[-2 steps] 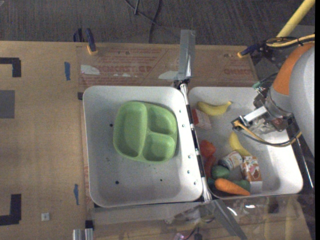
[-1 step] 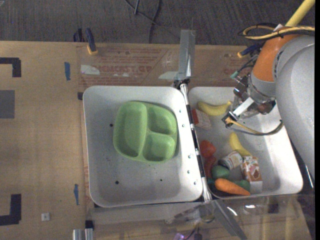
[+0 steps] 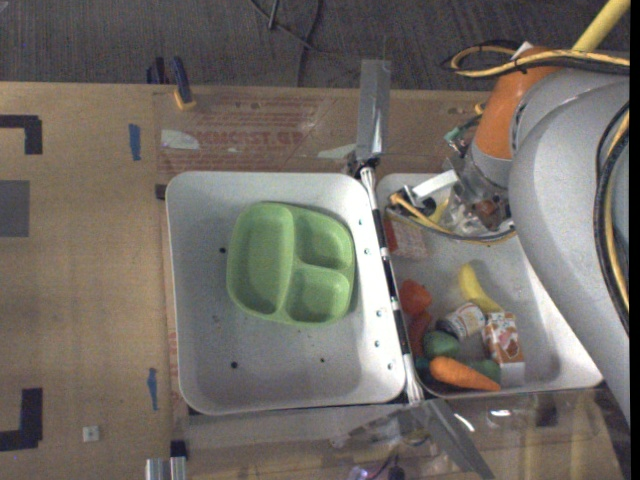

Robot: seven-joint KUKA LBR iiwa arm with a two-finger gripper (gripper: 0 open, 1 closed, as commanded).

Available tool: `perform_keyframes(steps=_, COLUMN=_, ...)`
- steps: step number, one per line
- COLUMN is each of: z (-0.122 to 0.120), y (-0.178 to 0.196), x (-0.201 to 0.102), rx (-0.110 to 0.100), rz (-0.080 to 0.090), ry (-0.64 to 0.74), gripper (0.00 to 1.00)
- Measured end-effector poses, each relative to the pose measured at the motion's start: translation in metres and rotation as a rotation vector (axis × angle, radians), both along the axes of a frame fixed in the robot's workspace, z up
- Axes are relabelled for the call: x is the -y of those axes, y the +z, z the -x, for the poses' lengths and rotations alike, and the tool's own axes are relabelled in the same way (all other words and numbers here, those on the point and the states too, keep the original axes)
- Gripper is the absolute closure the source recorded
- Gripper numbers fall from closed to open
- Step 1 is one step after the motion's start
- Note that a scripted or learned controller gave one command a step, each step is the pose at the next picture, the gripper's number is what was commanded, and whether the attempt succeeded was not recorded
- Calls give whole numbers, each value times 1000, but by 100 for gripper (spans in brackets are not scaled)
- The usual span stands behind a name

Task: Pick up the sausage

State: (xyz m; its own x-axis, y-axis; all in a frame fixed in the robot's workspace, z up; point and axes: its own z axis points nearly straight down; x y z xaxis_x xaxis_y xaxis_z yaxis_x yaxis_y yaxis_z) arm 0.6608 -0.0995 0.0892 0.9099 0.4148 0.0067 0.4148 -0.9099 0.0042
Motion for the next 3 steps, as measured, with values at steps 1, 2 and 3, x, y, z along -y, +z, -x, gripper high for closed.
perform_keyframes(steps=1, z=8, y=0, x=-5, rx=-2, rz=1, ry=131, gripper=100)
perform_keyframes(steps=2, z=5, y=0, x=-3, rx=0, rz=-2, ry=-8, gripper=100)
perform_keyframes(steps=3, z=7, y=0, x=-8, rx=-3, rz=2, ry=121, gripper=100)
